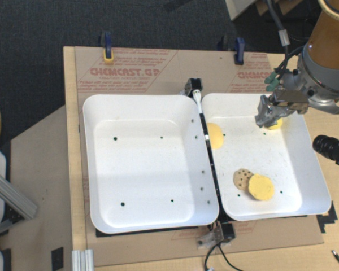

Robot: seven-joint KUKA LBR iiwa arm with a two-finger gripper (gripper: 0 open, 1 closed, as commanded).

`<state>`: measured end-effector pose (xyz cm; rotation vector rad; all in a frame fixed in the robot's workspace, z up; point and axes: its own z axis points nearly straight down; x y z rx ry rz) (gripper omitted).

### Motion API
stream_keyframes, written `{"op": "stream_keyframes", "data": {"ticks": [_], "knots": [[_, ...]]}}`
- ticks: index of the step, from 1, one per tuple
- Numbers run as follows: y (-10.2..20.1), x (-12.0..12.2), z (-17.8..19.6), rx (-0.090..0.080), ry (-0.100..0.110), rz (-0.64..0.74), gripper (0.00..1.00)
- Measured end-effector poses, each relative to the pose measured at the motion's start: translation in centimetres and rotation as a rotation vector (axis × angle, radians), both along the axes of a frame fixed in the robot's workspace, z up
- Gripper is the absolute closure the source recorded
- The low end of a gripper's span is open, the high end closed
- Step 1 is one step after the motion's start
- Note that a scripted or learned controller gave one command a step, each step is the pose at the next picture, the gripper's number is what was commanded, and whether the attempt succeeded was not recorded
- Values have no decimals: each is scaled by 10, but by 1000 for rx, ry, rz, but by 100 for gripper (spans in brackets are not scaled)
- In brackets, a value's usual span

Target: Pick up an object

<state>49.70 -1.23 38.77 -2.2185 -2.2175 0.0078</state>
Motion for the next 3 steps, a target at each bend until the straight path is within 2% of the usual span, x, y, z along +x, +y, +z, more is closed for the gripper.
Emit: {"op": "stream_keyframes", "data": {"ticks": [1,2,3], "knots": [[-7,6,151,-1,-28,1,100],[48,-2,112,1,-2,7,100],[29,8,19,-1,3,-2,100]]}}
